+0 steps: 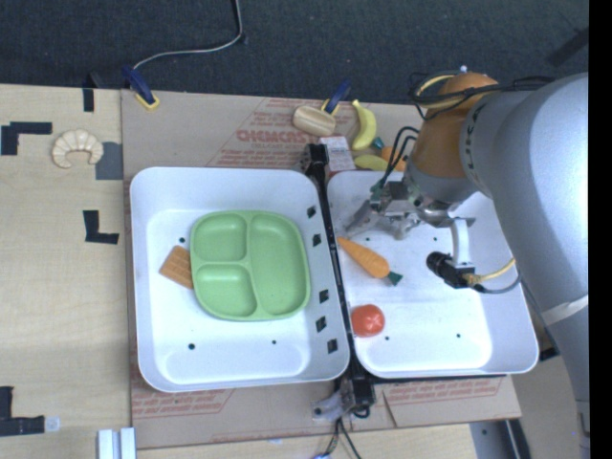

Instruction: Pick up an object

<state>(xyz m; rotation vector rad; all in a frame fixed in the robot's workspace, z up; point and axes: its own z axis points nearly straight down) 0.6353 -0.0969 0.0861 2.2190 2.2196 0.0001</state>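
In the right bin (478, 347) lie an orange carrot (363, 255) with a green end and a red tomato (368, 320) near the front left corner. My gripper (371, 216) hangs low over the back left part of that bin, just above and behind the carrot. Its metal fingers (360, 220) point left toward the divider. Nothing shows between them, and I cannot make out whether they are spread or closed.
The left bin (163, 352) holds a green sectioned plate (251, 263) with an orange-brown piece (178, 267) tucked under its left edge. Behind the bins lie a bread roll (314, 119), a yellow banana (365, 128) and a small box (335, 149). A croissant (76, 147) rests at far left.
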